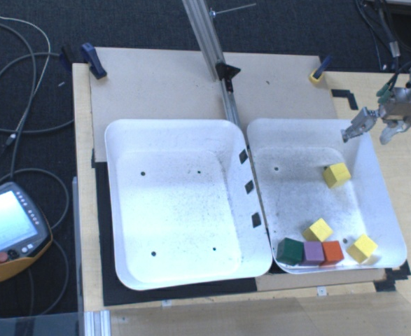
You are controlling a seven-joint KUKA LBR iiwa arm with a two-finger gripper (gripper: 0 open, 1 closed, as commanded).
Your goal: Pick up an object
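At the far left of the frame, a teach pendant with a lit screen lies on the dark floor among loose cables. On the wooden bench, the left bin sits in the centre-left of the frame, its floor speckled with dark marks. Just beside it, the right bin holds all the blocks. A yellow block lies alone in the bin's upper middle part. Along the lower edge of this bin, a green block, a purple block and an orange block stand in a touching row, with a second yellow block just above them and a third yellow block near the lower right corner.

At the right edge of the frame, the gripper reaches in above the upper right rim of the right bin, well apart from the blocks. Its two fingers point down and leftward, spread apart with nothing between them.
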